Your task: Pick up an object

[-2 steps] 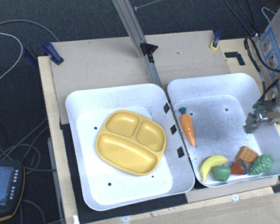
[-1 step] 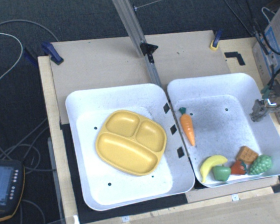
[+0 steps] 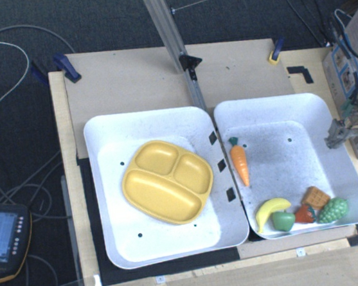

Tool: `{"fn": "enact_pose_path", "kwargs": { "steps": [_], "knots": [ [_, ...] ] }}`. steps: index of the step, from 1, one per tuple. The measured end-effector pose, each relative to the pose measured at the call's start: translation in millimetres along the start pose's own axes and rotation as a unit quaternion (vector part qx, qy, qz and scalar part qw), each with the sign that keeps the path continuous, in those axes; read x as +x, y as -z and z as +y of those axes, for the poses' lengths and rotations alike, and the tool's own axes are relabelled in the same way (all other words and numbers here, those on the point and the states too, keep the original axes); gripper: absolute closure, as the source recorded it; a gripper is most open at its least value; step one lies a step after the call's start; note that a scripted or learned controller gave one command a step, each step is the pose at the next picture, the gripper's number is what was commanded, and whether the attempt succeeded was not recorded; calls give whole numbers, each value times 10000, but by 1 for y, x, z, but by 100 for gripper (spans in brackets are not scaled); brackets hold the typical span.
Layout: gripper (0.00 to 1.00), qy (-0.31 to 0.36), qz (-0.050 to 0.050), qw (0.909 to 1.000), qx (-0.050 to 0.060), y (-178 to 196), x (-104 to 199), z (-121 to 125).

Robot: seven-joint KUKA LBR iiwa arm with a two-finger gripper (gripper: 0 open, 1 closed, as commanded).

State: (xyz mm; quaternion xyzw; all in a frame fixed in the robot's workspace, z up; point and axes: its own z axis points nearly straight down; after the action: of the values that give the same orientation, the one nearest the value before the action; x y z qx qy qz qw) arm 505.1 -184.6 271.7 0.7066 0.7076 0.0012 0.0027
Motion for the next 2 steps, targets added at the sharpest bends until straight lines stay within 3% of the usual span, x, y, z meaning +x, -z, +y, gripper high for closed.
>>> {"fn": "enact_pose_path", "kwargs": {
  "steps": [1,2],
  "knots": [
    [100,27,30,10000,41,-13,58,3],
    [100,22,32,10000,49,-26,112,-10]
  ]
}}
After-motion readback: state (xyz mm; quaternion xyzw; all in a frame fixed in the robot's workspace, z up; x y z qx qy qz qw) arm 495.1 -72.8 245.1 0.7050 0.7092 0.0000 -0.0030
